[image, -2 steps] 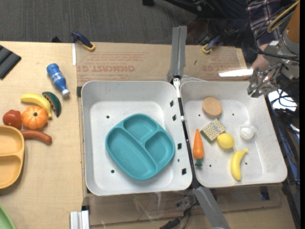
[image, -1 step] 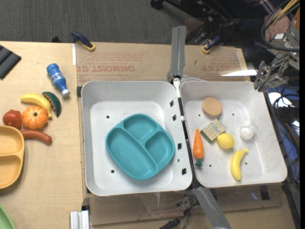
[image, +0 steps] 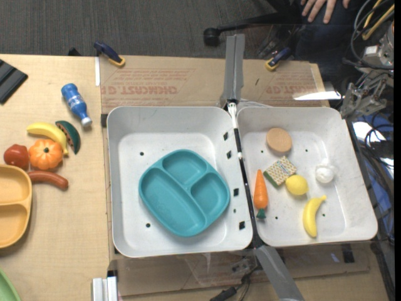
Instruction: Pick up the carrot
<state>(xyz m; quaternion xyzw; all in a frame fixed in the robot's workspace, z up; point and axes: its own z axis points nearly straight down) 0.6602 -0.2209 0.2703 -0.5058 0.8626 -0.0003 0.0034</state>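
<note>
We see the carrot (image: 260,190) lying lengthwise in the right bin (image: 351,231), just beside its left wall, green tip toward the near edge. To its right lie a patterned sponge block (image: 279,170), a lemon (image: 297,185), a banana (image: 312,216), a white ball (image: 324,174) and a tan disc (image: 279,140), leaving bare floor along the near edge. The left bin (image: 125,231) bears a teal divided plate (image: 183,192). We cannot tell the hand's state from this view.
</note>
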